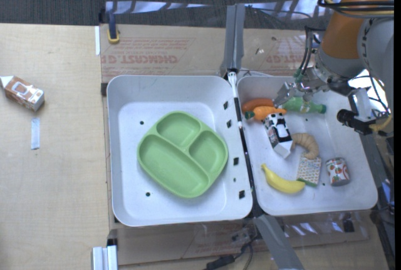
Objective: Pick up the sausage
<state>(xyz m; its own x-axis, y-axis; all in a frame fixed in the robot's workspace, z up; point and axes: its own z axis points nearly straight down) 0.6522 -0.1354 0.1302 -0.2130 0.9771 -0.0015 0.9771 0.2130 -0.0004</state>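
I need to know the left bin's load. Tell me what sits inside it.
The left bin holds one thing: a green divided plate with three compartments, lying flat near its middle. Whatever is beneath the plate is covered; the plate's compartments look bare.

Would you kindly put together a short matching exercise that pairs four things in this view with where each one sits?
Things:
1. green divided plate
2. banana
3. sausage
4. small carton

Places:
A. on the bench, left of both bins
B. far end of the right bin, just left of the tool
C. in the left bin
D. near end of the right bin, beside the patterned packet

Pairs: 1-C, 2-D, 3-B, 4-A
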